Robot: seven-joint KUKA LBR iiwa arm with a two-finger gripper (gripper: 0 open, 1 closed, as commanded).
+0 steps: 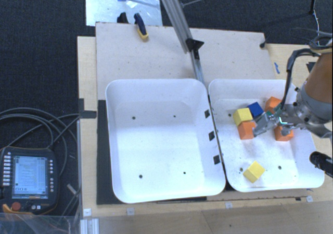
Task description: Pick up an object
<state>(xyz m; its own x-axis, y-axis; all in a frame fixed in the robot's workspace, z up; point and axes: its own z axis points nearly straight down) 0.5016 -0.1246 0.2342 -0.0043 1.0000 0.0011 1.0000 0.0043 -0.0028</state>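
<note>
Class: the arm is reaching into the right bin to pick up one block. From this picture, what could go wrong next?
1. The hand sits amid a tight cluster: orange block, yellow block and blue block. It may nudge neighbours or grab two.
2. The grip may slip off the orange block's edge.

A teach pendant (28,178) with cables (39,124) lies left of the counter (156,53); a yellow-and-blue clamp (140,26) rests at its far edge.

My arm (316,95) reaches in over the bench's right edge, wrist low, gripper (265,122) pointing left.
</note>
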